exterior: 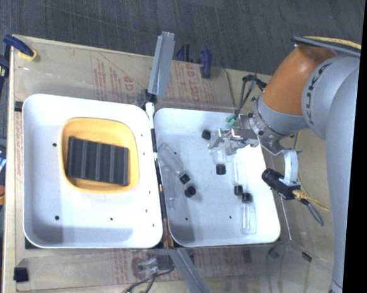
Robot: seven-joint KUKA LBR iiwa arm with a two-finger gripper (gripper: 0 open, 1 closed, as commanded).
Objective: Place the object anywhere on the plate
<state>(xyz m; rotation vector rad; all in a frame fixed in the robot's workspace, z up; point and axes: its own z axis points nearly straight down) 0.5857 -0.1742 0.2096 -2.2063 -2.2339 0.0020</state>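
Camera view, looking down at a slant. 2 white bins side by side on the bench. Left bin point(33, 213) holds a yellow plate point(99, 152) with a dark ribbed block point(99, 161) lying on it.

Right bin point(189, 235) holds clear tubes with black caps. One tube point(177, 164) lies near the bin's left wall, its cap point(190, 190) toward the bin's middle. Another tube point(247, 212) lies near the right wall. Loose black bits: one point(206, 135) near the top, one point(220, 169) mid-bin.

Arm point(322, 71) reaches in from the right, orange band above the wrist. Gripper point(228, 140) hangs over the upper part of the right bin, above the tubes. Its tip is a small tangle of metal and clear plastic; cannot tell how it is set or whether it has a tube.
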